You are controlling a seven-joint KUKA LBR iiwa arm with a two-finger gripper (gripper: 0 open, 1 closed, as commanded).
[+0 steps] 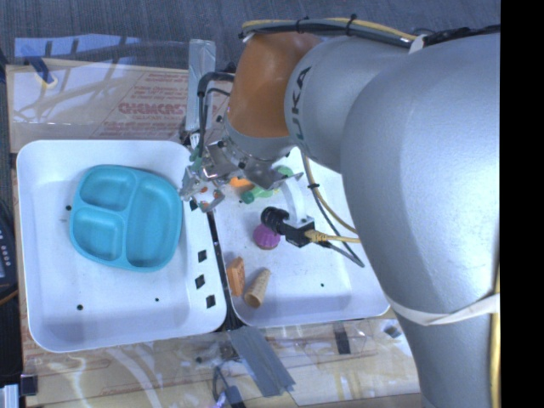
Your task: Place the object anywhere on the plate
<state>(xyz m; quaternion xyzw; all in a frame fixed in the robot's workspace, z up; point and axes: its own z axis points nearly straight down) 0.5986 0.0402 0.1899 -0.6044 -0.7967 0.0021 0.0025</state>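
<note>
Above the bins' shared rim, the tool (201, 187) — beside the blue plate (126, 217).

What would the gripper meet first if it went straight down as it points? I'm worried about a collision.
Probably the rims where the two bins meet, just below the gripper, not the blue plate; depth is unclear.

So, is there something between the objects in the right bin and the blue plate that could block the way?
Only the bins' rims stand between them, where the two bins meet. The blue plate lies in the left bin with nothing on it. The gripper hangs over that border, near the plate's right edge.
</note>
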